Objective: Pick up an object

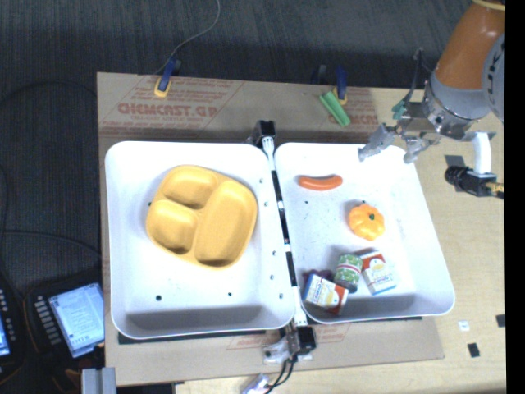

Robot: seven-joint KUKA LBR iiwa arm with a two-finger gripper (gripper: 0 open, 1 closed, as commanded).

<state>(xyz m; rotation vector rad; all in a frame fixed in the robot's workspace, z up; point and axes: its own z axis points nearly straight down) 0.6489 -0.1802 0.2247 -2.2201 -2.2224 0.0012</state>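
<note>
Right bin (426,245), contents: orange sausage (320,182) near the far wall, small pumpkin (366,220) mid-bin, green can (349,271) and two small cartons (327,292) at the near edge; nothing lifted yet, so the pick remains to do. Gripper (391,145): over the bin's far right corner, fingers spread, empty. Left bin (123,220): yellow bread-like lump (202,214); bench on dark carpet.

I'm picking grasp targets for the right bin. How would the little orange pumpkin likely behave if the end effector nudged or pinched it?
The pumpkin looks round and squat, so a side nudge would probably roll or slide it on the smooth white bin. Its glossy, toy-like surface suggests it is light and perhaps slippery. It sits apart from the sausage and cartons, leaving room around it.
</note>
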